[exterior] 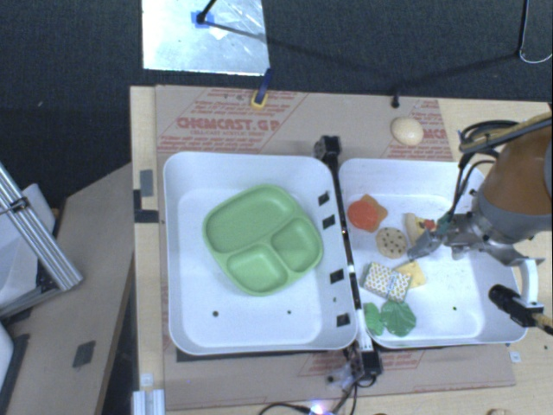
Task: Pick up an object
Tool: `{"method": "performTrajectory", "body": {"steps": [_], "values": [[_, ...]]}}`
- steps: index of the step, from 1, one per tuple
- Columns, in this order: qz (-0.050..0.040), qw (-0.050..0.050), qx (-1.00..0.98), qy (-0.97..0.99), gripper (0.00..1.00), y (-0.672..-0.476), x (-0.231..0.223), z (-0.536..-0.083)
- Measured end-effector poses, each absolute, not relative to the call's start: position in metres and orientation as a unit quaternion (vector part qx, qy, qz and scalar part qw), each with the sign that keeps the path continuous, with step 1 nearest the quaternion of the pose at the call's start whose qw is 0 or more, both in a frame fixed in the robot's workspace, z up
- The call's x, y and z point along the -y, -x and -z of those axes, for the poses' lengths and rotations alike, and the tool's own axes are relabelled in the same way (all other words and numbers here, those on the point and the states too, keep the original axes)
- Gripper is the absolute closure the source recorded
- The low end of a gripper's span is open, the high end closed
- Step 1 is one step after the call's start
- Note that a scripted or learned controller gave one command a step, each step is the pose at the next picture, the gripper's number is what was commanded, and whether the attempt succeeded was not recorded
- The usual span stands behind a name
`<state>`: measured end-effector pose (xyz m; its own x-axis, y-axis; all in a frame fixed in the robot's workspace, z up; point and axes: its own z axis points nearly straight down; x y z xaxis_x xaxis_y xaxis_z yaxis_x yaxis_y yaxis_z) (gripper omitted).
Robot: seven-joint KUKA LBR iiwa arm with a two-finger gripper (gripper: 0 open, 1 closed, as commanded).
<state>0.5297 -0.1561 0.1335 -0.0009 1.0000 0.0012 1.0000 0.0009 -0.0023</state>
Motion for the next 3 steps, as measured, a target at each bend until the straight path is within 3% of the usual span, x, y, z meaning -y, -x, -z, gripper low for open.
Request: {"method": "performTrajectory", "body": {"steps": [1, 2, 3], "values": [[0.0005, 0.001, 0.708, 0.707, 0.00, -0.530, 0.155, -0.083], [0.0008, -0.001, 0.708, 0.707, 1.00, -0.531, 0.156, -0.095], [0.0012, -0.003, 0.707, 0.707, 1.00, -0.530, 0.167, -0.150]]}}
